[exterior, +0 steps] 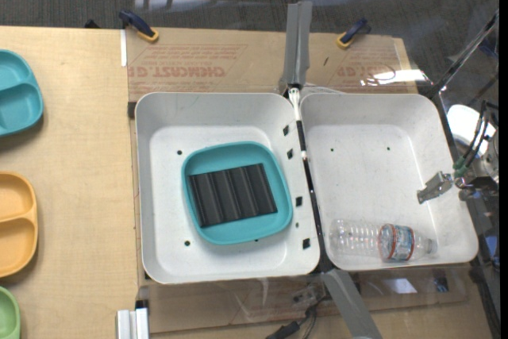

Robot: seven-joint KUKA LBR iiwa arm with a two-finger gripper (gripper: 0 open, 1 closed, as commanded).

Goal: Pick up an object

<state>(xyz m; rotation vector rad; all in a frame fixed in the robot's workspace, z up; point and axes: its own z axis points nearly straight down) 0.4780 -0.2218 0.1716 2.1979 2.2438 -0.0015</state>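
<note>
From the camera above the bench (pixel 71 91), my fingers (pixel 435 188) hang at the right side of the right bin (pixel 373 123), just inside its right wall; they are small and grey here, and I cannot tell whether they are spread or pressed together, though nothing shows between them. A clear plastic bottle (pixel 381 240) lies on its side below and a little to the left of my fingers, along the near edge of that same bin, its red and blue label toward the cap end; it sits apart from them, not touching. Farther to the left of my fingers, across the divider, the left bin (pixel 159 171) holds a teal tray (pixel 236 193) with a dark ribbed insert, lying flat near the bin's middle. Well beyond that, at the bench's far left edge, rest a teal plate (pixel 17 101), an orange plate (pixel 16 222) and part of a green one (pixel 6 315).
</note>
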